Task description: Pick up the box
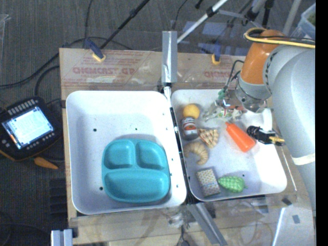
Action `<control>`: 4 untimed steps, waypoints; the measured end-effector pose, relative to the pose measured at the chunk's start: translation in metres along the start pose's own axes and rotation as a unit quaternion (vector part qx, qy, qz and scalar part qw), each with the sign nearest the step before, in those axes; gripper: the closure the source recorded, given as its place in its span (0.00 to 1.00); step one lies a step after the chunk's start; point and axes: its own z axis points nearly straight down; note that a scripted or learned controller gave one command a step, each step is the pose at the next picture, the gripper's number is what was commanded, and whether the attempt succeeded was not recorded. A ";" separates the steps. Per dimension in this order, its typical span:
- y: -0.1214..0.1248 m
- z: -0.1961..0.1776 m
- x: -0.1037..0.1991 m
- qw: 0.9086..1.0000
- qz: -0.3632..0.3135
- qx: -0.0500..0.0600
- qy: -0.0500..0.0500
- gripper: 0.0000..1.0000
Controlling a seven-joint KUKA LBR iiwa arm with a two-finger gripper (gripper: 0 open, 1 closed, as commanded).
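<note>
I saw a teal divided tray (136,170) in the white left bin (82,117). In the white right bin (266,176) lay a checkered grey box (207,181), green bumpy fruit (231,183), orange carrot (240,137) and yellow lemon (191,110).

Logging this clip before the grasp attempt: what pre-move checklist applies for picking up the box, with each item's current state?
1. Box visible in the right bin, near its front edge: ok.
2. Box top unobstructed: ok.
3. Clearance beside the box: not ok, the green toy lies right beside it.
4. Gripper positioned over the box: not ok, it sits near the bin's far side.
5. Finger opening: cannot tell.
6. Croissant apart from the box: ok.
</note>
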 end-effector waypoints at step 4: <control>-0.026 -0.069 -0.011 1.000 -0.015 -0.015 0.006 0.00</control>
